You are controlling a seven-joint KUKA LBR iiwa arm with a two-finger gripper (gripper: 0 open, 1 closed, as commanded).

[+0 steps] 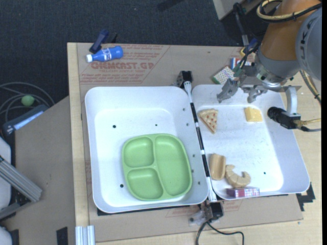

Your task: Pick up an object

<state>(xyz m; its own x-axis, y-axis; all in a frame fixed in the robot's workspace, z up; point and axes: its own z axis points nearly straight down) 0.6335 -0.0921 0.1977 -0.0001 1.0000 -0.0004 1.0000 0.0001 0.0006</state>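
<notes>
Hidden or unclear: we see the arm (pixel 286 32) cut off by the top and right edges, so only its orange band, grey wrist and tooling show; cables and small coloured parts crowd the wrist and we cannot sort them out.
Hard to read: a small pink and dark packet (pixel 243 192) lies at the near rim of the right bin (pixel 286 157), its print too small for us to read.
Arm pose: we see it reach in from the upper right, wrist pointing down over the far end of the right bin.
Pincer (pixel 241 92): its two grey fingers (pixel 226 92) hang spread apart, with nothing between them, above the right bin's far edge.
Task things, placed from the right bin: a yellow block (pixel 253 114) sits in its far part, just beside the pincer; a tan wedge (pixel 209 120) like a pizza slice lies by its left wall; a tan bread-like piece (pixel 217 166) and a curled pale piece (pixel 238 176) lie near its front, close together.
Left of the right bin: the left bin (pixel 102 116) holds a green divided plate (pixel 156 166).
Beyond the bins: a blue and white bottle (pixel 104 54) lies on the worktop (pixel 153 65).
</notes>
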